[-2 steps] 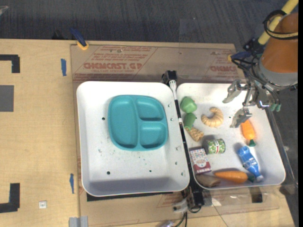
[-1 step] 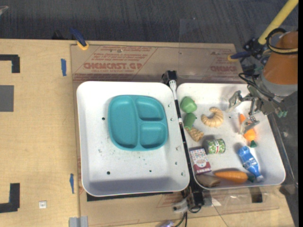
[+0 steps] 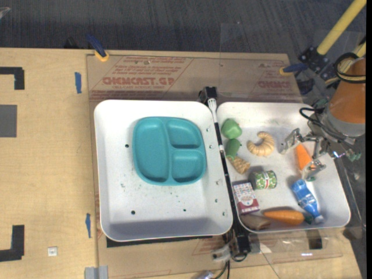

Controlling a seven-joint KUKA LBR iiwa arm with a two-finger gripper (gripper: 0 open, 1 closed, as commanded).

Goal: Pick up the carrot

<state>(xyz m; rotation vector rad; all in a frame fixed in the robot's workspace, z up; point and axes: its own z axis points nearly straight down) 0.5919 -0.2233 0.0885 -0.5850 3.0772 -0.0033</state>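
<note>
Tool (image 3: 304, 151) sits low over the right bin (image 3: 340, 199), near its right wall, the arm (image 3: 347, 100) entering from the right. A small orange carrot (image 3: 302, 156) stands between the two metal fingers (image 3: 290, 139), which are spread only slightly, close against its sides; whether it is lifted off the bin floor cannot be told. In the same bin: green pepper (image 3: 231, 128), croissant (image 3: 262, 144), green can (image 3: 264, 179), red-and-white box (image 3: 244, 196), blue tube (image 3: 306, 197), and a longer orange vegetable (image 3: 284, 216) along the near wall. Left bin (image 3: 113, 202) holds a teal divided plate (image 3: 170, 150). Both bins rest on the counter (image 3: 46, 156).
</note>
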